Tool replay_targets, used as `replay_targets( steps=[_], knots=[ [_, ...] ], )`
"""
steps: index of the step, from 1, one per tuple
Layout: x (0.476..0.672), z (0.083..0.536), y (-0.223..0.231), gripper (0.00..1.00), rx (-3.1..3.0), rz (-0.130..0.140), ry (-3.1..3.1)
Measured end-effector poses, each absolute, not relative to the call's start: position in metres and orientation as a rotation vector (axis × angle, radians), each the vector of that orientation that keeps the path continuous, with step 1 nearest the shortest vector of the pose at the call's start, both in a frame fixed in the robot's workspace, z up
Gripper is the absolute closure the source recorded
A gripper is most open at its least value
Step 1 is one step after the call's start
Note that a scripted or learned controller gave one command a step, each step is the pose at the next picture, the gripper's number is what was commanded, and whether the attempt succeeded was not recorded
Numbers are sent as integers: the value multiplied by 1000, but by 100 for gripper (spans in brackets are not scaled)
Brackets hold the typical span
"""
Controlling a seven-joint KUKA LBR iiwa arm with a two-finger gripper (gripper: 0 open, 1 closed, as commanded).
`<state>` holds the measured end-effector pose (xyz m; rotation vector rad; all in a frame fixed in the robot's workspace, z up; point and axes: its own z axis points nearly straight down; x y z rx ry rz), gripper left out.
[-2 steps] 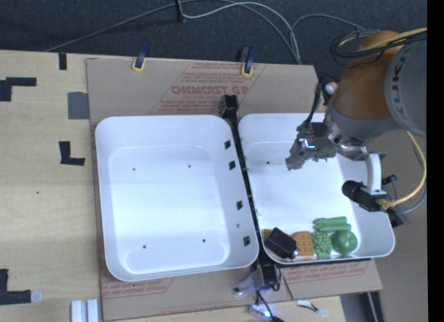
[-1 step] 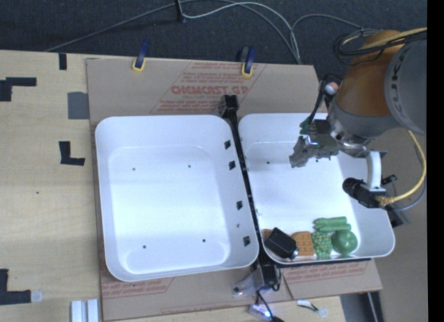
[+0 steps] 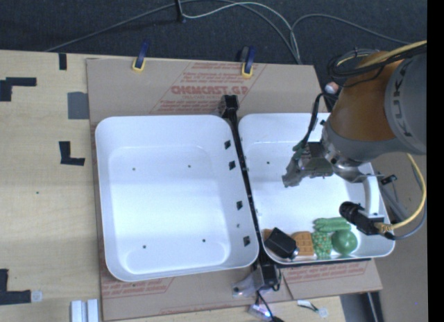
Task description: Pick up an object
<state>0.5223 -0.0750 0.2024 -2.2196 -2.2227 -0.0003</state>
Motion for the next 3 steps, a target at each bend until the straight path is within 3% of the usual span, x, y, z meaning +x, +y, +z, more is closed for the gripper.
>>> replay_targets(
  steps=[1,2,3],
  knots=[
    [491,205,-87,100,-2222,1,-2220],
    [563,211,-147,100,-2224,2,-2220],
    [530,229,-126,100,-2221,-2,-2223]
  ],
)
